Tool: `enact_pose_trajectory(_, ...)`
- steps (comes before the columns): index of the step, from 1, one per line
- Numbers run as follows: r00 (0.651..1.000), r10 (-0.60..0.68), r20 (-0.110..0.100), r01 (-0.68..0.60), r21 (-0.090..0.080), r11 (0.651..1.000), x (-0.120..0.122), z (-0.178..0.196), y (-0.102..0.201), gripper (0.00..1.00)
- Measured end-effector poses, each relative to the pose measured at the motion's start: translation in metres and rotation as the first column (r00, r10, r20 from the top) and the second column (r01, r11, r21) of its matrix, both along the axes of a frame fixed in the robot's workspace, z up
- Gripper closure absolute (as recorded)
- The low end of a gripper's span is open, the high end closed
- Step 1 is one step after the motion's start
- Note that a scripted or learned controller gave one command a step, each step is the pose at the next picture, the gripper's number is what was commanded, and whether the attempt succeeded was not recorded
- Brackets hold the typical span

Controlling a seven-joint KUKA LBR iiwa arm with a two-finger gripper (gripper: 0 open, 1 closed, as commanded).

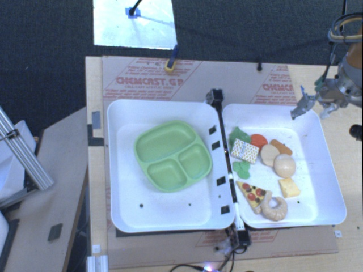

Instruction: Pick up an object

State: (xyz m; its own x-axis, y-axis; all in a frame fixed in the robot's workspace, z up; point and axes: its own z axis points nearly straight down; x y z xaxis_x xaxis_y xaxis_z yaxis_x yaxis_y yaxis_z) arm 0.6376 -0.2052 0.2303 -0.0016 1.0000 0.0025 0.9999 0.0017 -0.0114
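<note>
— How far had the arm got with picking something up?

— Hardly started, by the look of it. The gripper (309,105) hung over the far right corner of the right bin (328,162), its fingers spread and nothing between them. The toy food lay untouched nearer the middle: a pizza slice (252,194), a pretzel (275,207), a cheese cube (289,187), an egg (284,165) and a tomato (258,140).

— And the left bin (122,174)?

— It held a green divided plate (172,154).

— Any writing?

— Red lettering on the board (150,79) under the bins read "CHEMCAST GP", repeated; the smaller print was too small to read.
</note>
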Motion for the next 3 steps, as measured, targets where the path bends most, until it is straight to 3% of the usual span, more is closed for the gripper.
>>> enact_pose_trajectory(1, 1.000, 0.002, 0.009, -0.002, -0.002, 1.000, 0.002, 0.006, 0.001, 0.00)
enact_pose_trajectory(3, 1.000, 0.000, 0.004, 0.000, 0.000, 1.000, -0.018, -0.101, 0.002, 0.00)
